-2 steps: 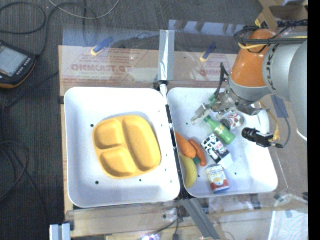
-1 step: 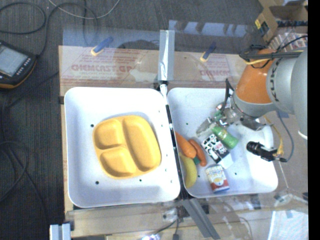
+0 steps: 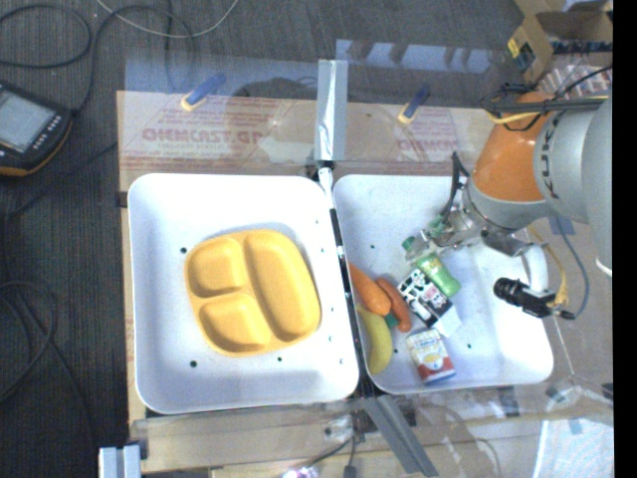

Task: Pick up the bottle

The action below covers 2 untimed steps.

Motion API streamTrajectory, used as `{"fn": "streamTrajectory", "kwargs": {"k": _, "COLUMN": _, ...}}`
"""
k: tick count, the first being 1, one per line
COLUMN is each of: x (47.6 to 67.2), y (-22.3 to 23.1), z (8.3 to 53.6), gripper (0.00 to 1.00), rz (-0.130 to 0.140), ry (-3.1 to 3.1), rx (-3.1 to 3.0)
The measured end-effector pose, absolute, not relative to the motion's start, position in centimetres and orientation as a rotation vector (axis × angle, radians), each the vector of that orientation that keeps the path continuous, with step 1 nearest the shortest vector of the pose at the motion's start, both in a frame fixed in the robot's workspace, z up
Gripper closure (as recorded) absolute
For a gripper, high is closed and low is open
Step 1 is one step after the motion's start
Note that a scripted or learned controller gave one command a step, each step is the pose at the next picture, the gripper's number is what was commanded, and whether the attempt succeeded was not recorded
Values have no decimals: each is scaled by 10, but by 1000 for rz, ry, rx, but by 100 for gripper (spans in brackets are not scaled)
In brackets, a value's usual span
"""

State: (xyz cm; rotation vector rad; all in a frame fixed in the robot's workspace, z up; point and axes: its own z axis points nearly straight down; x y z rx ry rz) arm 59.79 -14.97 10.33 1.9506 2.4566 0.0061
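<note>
The gripper (image 3: 445, 229) hangs low in the right bin (image 3: 518, 361), just far of the green bottle (image 3: 436, 271); whether it is spread or pressed together cannot be told. The bottle lies mid-bin, touching a black-and-white box (image 3: 424, 294), with a carrot (image 3: 370, 290), banana (image 3: 376, 339) and small carton (image 3: 430, 355) nearby. A yellow divided tray (image 3: 253, 290) sits in the left bin (image 3: 159, 366).

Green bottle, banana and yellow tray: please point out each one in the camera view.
green bottle (image 3: 436, 272): camera view, right bin, on the middle of its body.
banana (image 3: 377, 340): camera view, right bin, on its middle curve.
yellow tray (image 3: 255, 289): camera view, left bin, on the central ridge between compartments.
</note>
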Motion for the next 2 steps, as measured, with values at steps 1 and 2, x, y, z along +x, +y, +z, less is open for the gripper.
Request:
{"fn": "streamTrajectory", "kwargs": {"k": 1, "x": 613, "y": -107, "z": 285, "gripper": 100, "rz": -3, "ry": 2315, "rx": 2121}}
{"fn": "streamTrajectory", "kwargs": {"k": 2, "x": 667, "y": -54, "z": 279, "gripper": 100, "rz": -5, "ry": 2415, "rx": 2006}}
